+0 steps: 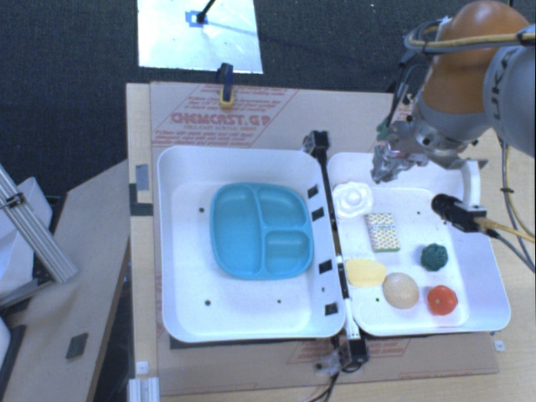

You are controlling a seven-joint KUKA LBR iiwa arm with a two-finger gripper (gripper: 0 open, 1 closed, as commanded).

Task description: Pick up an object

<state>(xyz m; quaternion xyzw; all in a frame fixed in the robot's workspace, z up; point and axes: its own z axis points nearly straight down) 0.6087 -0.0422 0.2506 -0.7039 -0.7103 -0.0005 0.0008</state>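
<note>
in front of you are two white bins side by side. the left bin carries a blue divided tray lying flat near its middle, well apart from everything else. the right bin has the pickable things: a white flower-shaped piece near its far left corner, a checked yellow-green block just beside and nearer than it, a flat yellow piece against the dividing wall, a tan egg-shaped object next to that, a red round object at the near right, and a dark green bumpy object just beyond the red one. a black cylinder on a white bracket juts over the bin's right side.

your gripper hangs over the far edge of the right bin, just beyond the white flower-shaped piece. nothing shows between its tips; whether they are apart or together, you cannot tell from here.
</note>
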